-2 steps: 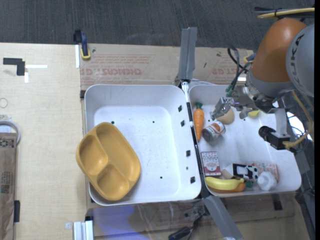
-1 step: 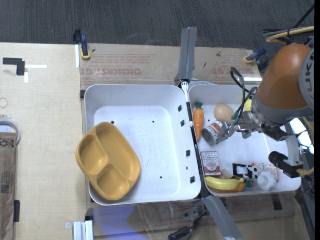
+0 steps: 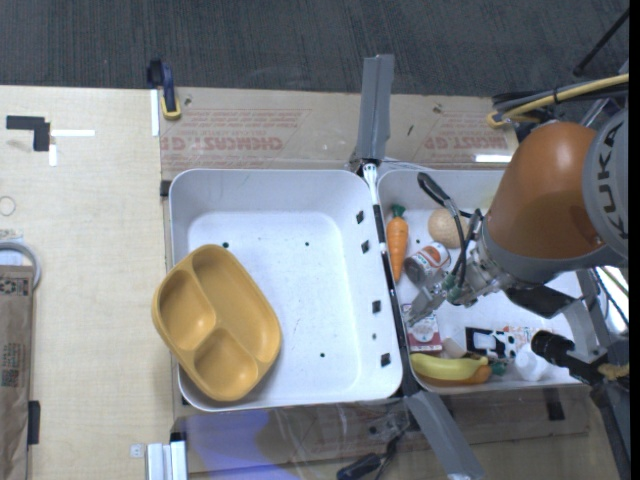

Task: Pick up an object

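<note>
Hand [image 3: 437,298] hangs low in the right bin [image 3: 560,180]; whether it grips anything, I cannot tell. Carrot [image 3: 397,242] just left, can [image 3: 428,261] touching, banana [image 3: 452,367] below.

one fixed camera above the bench [image 3: 90,268] looks down, slanted, on both bins [image 3: 290,193].

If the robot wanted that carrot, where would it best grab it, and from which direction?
Probably around the orange body of the carrot, near its middle, coming straight down from above. It lies flat and lengthwise along the wall of the right bin, green top towards the far end, so the fingers would likely close across its narrow width. The wall beside it leaves little room, which may make it tricky.
</note>
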You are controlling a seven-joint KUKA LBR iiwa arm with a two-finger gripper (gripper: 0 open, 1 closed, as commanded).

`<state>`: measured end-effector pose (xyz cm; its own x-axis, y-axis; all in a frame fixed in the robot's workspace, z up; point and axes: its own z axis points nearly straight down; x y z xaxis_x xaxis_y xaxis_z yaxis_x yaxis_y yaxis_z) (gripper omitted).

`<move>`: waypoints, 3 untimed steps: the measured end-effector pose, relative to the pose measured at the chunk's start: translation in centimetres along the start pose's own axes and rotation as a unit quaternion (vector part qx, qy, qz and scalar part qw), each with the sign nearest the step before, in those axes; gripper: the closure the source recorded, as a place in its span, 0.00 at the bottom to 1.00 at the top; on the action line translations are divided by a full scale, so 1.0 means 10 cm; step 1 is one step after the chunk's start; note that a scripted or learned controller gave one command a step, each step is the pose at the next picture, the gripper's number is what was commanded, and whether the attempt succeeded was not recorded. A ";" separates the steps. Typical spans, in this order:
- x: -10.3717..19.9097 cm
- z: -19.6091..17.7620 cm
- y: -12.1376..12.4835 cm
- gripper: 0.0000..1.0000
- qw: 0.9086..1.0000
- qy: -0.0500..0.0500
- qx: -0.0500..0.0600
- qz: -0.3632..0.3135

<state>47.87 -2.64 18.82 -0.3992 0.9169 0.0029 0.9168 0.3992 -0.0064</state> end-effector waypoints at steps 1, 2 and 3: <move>0.00 0.00 0.00 0.00 1.000 0.000 0.000 0.000; 0.48 0.00 0.21 0.00 0.985 0.000 0.000 -0.174; 1.22 -0.24 0.52 0.00 0.990 -0.002 0.000 0.140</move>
<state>47.82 10.60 21.21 -0.1291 0.9916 -0.0028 0.9916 0.1291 -0.0073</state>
